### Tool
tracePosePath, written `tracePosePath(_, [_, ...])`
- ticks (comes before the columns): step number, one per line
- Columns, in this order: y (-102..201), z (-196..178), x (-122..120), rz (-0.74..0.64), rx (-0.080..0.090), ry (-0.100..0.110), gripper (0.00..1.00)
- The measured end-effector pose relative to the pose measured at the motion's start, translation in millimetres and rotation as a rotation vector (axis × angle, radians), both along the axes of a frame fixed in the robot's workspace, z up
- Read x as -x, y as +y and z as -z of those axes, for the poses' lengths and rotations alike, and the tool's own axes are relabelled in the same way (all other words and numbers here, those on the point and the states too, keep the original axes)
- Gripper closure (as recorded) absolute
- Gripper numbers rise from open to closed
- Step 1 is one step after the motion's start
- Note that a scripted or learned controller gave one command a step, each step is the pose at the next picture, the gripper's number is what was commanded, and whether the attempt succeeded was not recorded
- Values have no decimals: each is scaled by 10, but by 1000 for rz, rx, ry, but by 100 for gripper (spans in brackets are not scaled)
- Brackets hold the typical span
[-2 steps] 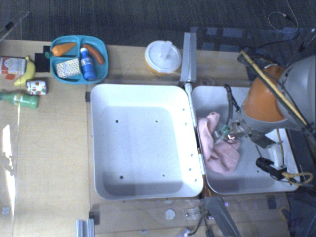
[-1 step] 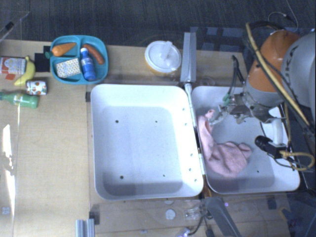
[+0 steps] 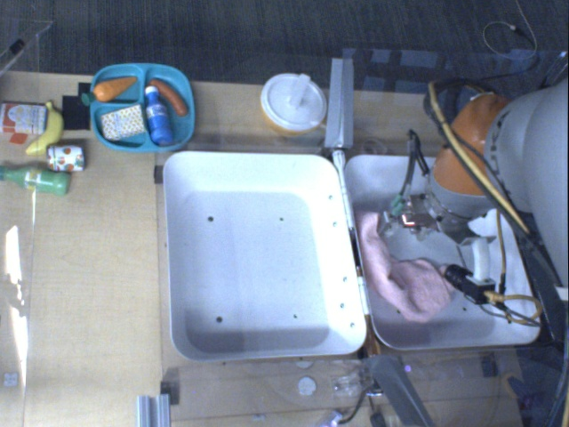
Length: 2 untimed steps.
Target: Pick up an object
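— Over the right bin [image 3: 524, 332], where's the end effector [image 3: 402, 223]?
— Low, beside the pink cloth [image 3: 402, 278] lying against that bin's left wall.
— Its grip: wide or narrow?
— Cannot tell; the wrist hides it.

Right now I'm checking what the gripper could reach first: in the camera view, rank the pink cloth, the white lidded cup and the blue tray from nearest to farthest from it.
1. pink cloth, in the right bin, just below the gripper.
2. white lidded cup, on the bench above the bins.
3. blue tray, far left of the bench.
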<state>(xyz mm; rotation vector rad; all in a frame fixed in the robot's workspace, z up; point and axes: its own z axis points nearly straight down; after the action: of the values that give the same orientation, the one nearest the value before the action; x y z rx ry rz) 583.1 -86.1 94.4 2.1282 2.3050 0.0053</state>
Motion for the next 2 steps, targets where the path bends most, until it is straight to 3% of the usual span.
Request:
tracePosePath(1, [-8, 51, -354, -197, 3, -7, 0])
tracePosePath(2, [-147, -693, 47, -249, 1, 4, 0])
